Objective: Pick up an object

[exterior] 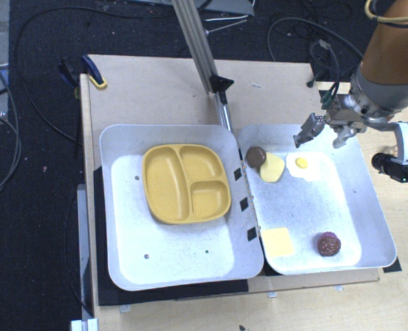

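Nothing's been picked up yet: the gripper (323, 131) is hung over the right bin (369, 205)'s far edge, spread open and empty. The fried egg (304, 165) is left just below, untouched.

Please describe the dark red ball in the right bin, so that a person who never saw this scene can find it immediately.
Look at the right bin, on the side where the arm reaches in. In its near right corner lies the dark red ball, beside the flat yellow square. It is the only round, rough, reddish thing there; the other pieces are yellow, white or brown.
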Robot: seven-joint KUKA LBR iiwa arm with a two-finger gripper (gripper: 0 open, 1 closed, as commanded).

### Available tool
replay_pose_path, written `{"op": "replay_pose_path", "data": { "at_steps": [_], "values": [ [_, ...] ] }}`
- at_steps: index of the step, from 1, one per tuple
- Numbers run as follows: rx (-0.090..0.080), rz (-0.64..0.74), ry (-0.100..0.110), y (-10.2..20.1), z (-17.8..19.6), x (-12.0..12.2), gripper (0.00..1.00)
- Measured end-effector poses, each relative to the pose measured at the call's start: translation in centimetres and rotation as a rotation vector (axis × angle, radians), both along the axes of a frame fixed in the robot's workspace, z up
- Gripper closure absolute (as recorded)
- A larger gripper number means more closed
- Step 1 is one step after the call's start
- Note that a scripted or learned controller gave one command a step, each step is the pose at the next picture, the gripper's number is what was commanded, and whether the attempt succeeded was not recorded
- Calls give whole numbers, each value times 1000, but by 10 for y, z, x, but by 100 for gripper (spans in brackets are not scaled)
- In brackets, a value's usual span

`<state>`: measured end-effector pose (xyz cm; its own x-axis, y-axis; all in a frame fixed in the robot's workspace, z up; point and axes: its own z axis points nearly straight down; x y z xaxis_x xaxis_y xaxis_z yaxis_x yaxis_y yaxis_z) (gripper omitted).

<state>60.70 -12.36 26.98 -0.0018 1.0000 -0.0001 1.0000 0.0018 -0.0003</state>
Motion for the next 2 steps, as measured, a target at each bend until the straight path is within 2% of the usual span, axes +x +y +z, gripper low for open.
{"op": "replay_pose_path", "data": {
  "at_steps": [2],
  "values": [
    [0,-2,5,2,-89,-1,0]
  ]
}}
